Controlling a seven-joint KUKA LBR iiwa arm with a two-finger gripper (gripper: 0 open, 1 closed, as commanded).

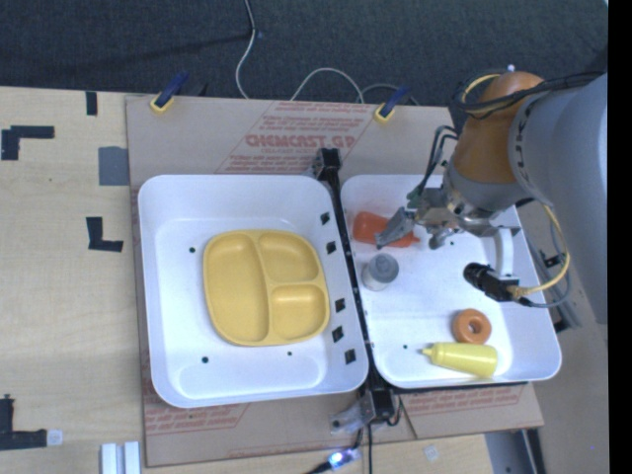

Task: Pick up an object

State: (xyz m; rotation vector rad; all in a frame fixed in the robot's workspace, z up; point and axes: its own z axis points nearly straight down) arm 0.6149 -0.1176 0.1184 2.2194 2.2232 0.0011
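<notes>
Grey arm (568,156), orange band (489,131), yellow cable (549,282).

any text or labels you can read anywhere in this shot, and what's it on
"CHEMCAST GP": red print on the brown cardboard sheet under the two white bins, just behind them; the last letters are my best reading.
The faint red lines of smaller print above and around that word on the same sheet are too blurred to read.
No readable text on the yellow divided plate, the yellow bottle, the orange ring or the arm.
</notes>
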